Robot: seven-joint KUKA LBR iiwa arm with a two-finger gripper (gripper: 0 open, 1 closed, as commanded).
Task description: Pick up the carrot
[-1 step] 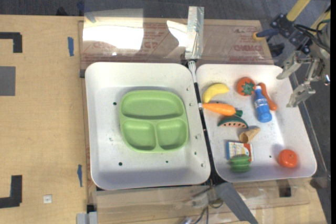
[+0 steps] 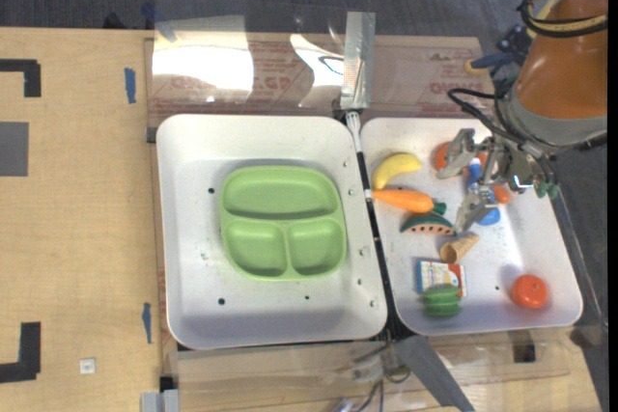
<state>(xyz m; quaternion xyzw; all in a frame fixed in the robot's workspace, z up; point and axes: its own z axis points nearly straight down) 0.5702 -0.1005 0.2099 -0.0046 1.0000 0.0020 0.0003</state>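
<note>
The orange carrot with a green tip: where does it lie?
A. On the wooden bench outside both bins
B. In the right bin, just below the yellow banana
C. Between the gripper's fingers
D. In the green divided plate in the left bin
B: the orange carrot with a green tip lies on the floor of the right white bin, just below the yellow banana.

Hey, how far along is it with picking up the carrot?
Nothing looks done: the carrot lies flat in the right bin, just below the banana and near the bin's left wall. In hand: the gripper hangs over that bin, to the right of the carrot and apart from it. Left: move over the carrot, close on it and lift.
</note>
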